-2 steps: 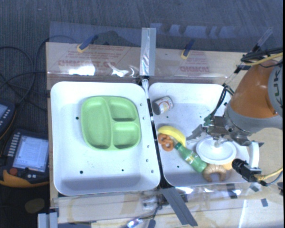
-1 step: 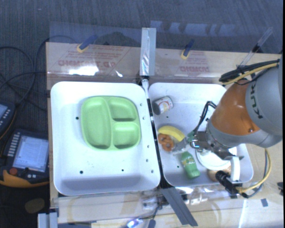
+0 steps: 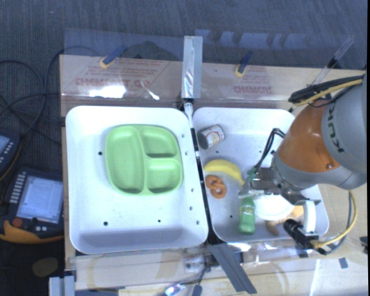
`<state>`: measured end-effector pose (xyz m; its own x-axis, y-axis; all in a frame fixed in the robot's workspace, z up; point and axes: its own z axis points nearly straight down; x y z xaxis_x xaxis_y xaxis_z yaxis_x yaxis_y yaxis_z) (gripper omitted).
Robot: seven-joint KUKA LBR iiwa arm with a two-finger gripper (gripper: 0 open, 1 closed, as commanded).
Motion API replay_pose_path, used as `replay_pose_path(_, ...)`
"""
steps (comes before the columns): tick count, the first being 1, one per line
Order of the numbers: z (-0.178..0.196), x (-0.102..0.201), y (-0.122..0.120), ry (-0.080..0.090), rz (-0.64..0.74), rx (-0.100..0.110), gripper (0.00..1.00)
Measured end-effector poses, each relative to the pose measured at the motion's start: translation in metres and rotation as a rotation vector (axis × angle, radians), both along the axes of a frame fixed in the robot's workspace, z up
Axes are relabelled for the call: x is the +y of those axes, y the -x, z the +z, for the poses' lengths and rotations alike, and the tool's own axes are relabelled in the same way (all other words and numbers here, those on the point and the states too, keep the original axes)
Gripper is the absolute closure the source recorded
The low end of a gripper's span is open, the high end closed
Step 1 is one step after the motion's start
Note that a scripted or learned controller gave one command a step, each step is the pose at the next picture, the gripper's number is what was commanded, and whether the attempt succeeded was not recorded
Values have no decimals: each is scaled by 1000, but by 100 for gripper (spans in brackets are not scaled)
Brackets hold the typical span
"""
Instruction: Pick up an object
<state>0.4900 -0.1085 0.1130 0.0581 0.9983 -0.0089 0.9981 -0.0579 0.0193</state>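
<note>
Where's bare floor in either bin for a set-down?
Left bin: wide bare strip between the green tray and the near wall, narrower margins beside it. Right bin: bare patch at the far side, right of the can. Crowded near the banana, pretzel, green bottle and gripper.

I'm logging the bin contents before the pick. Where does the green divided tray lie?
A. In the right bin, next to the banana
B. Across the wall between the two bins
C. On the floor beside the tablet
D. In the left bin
D: the green tray lies flat inside the left bin, apart from the banana in the right bin.
</note>
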Motion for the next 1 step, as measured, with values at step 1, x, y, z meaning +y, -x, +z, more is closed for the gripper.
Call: replay_pose_path(1,55,-15,7,-10,-15,22,100)
